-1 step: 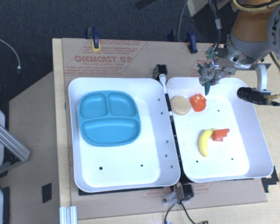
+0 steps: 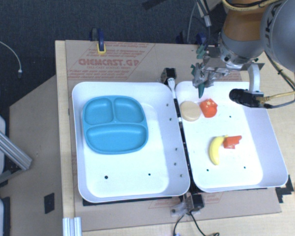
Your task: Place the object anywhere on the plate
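A blue divided plate (image 2: 115, 124) lies in the left bin (image 2: 128, 181). In the right bin (image 2: 250, 166) lie a round beige piece (image 2: 190, 111), a red piece (image 2: 209, 108) next to it, a yellow banana (image 2: 216, 150) and a smaller orange-red piece (image 2: 232, 141). My gripper (image 2: 202, 85) hangs at the right bin's far left corner, just above and behind the beige and red pieces. Nothing shows between its tips.
A black bar with screws (image 2: 177, 117) runs between the two bins. A black clamp (image 2: 168, 75) sits at the far end of that seam. Cables (image 2: 280, 98) trail from the arm's wrist over the right bin's far edge.
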Available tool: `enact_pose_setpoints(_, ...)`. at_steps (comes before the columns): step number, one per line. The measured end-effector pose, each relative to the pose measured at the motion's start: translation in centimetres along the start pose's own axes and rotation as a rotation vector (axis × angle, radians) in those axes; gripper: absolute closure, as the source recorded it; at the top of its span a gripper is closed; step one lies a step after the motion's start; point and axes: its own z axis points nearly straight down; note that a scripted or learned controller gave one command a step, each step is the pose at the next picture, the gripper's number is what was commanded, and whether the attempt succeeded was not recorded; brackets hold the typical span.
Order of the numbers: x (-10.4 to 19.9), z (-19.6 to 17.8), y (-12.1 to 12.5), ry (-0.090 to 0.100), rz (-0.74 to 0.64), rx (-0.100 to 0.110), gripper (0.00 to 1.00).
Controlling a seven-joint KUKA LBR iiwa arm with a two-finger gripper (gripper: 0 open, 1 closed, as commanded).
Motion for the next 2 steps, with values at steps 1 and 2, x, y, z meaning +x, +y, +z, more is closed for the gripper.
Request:
enact_pose_setpoints(1, 4.4, 0.9, 0.2, 0.0, 0.001, 0.005, 1.0)
enact_pose_setpoints(2, 10.4, 2.6, 0.9, 0.001, 0.0, 0.004, 1.0)
